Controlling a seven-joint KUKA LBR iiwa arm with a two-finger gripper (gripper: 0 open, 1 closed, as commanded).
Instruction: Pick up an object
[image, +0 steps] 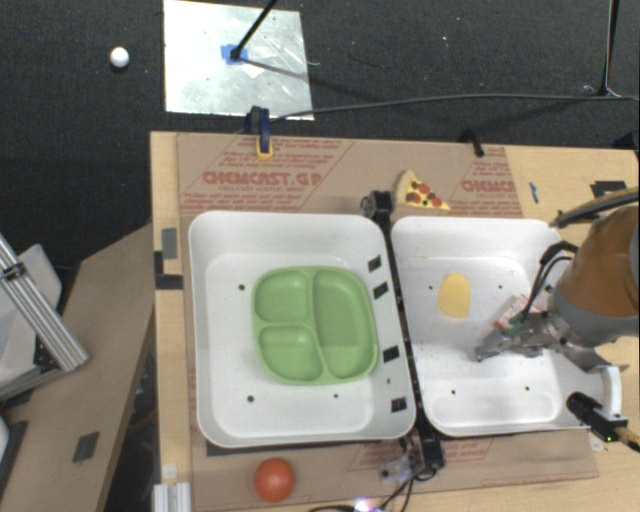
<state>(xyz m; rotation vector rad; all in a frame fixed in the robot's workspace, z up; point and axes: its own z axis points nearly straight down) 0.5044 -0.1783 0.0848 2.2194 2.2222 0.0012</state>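
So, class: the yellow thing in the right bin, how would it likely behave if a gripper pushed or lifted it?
The yellow thing looks flat and low against the right bin floor, so it would probably slide rather than roll or tip. Its low profile may leave the gripper little edge to pinch. It looks small and smooth, so likely light, perhaps slippery.

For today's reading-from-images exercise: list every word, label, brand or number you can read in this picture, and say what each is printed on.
"CHEMCAST GP": red print on the brown protective sheet behind the left bin, repeated in rows.
Same red print behind the right bin, near: cut off and too blurred to read fully.
Smaller red lines beneath each brand name: too small to read.
No text on the green divided plate.
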